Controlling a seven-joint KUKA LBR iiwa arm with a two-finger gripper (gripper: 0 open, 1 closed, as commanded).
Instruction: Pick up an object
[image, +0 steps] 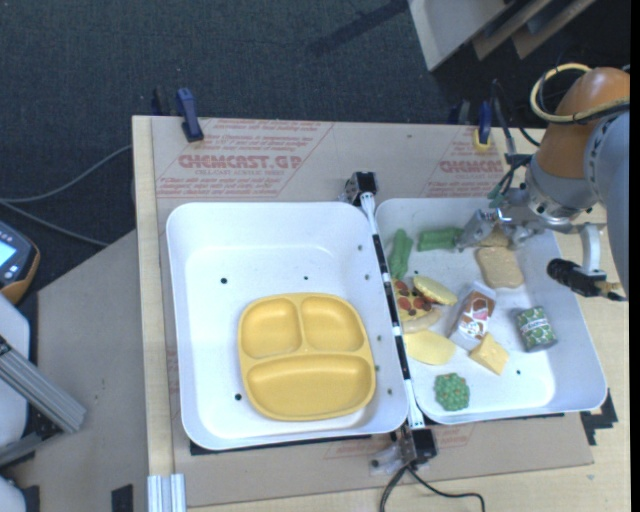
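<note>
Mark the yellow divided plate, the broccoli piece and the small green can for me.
yellow divided plate (306, 356): camera view, on the ridge between its compartments.
broccoli piece (452, 391): camera view, on its bumpy green top.
small green can (534, 328): camera view, on its labelled side.

A divided tray sits in the left bin, frame centre; toy foods crowd the right bin, the gripper at its upper edge.
</note>
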